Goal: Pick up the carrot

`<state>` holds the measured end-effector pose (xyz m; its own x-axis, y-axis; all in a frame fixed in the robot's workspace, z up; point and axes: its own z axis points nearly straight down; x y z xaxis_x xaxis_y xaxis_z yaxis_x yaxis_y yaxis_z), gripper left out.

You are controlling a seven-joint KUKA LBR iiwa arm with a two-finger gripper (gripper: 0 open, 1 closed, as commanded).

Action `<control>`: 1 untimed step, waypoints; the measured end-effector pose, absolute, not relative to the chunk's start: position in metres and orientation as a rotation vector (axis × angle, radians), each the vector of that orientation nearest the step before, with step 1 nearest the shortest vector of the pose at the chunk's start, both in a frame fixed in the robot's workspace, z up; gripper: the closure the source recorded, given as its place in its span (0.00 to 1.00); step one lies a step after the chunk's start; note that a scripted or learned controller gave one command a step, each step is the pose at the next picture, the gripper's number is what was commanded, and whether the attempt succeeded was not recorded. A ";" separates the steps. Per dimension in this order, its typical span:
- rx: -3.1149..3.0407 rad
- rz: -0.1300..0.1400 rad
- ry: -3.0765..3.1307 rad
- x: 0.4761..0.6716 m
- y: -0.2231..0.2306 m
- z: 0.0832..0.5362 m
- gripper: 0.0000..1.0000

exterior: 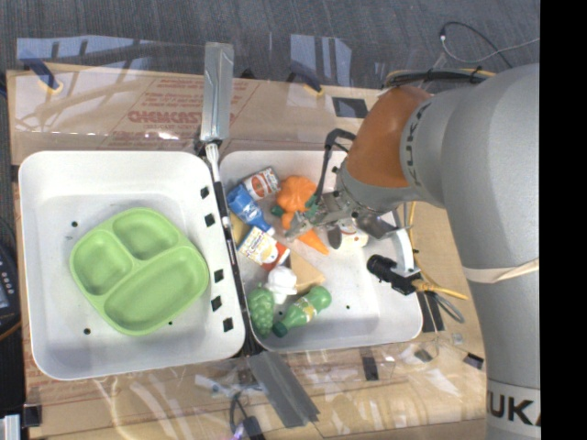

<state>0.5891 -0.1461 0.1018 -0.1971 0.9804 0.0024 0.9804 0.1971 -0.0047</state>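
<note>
A: Carrot (315,240)? It lies in the right bin (390,324), just beside the hand (312,216).
B: And the hand's grip?
A: Cannot tell. A green divided plate (139,269) sits in the left bin (55,177).

1 fixed camera looks down on the bench (110,108) from above at a slant, far enough back to take in both white bins whole: the left bin (46,273) with its green divided plate (138,269) and the right bin (385,314) with its jumble of toy food. Carpeted floor (275,7) fills the top of the view, so the far side lies upward. The grey arm (468,172) enters from the right, large and close to the lens.
</note>
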 end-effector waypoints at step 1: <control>-2.071 -0.004 -2.365 0.616 -0.089 0.226 1.00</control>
